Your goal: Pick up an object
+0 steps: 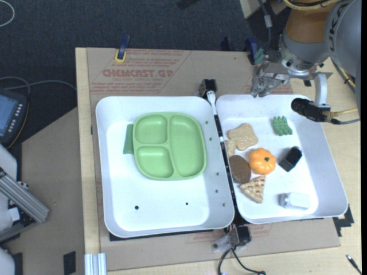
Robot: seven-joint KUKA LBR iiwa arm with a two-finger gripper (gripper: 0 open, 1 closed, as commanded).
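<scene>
Two white bins sit side by side on the surface; the left bin point(114, 205) carries a green divided tray point(170, 145), and the right bin point(321, 182) holds the small candidates. An orange pumpkin point(263, 161) lies mid-bin, with biscuits, a black block point(289, 158) and a green piece point(281, 125) crowding near it. Beyond that bin's far rim hovers the gripper point(265, 85), empty; whether it is open I cannot tell. A descent could strike the rim or nudge neighbours.

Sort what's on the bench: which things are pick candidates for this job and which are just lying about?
Job:
- gripper, above the right bin's far edge
- right bin items: orange pumpkin, green piece, black block, tan bread slice, brown oval, pizza slice, white block

Lying about:
- green divided tray in the left bin
- yellow clamp
</scene>
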